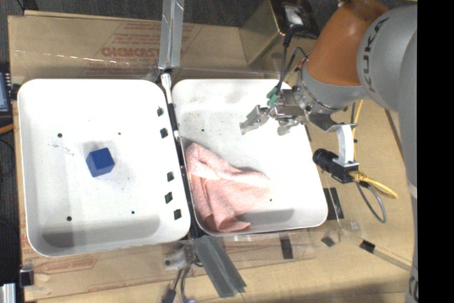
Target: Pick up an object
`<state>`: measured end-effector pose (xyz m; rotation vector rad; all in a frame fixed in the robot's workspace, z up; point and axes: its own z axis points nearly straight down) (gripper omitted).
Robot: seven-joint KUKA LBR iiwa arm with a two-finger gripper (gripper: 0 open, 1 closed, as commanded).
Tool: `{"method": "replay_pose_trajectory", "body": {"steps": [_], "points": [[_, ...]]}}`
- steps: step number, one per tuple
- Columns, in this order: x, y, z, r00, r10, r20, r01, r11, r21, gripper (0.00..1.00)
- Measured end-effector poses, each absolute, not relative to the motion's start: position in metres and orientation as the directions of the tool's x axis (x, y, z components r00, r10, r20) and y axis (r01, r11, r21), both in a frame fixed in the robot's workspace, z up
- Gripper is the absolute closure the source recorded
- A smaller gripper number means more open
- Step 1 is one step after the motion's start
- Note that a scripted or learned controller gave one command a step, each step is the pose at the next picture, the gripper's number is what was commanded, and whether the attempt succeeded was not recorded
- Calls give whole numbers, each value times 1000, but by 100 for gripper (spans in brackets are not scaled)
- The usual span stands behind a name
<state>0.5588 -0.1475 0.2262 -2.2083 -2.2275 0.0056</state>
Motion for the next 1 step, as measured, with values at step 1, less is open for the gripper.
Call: {"method": "replay_pose_trajectory", "body": {"steps": [1], "points": [[524,-138,96,-134,991,1,991,134,-3,0]]}}
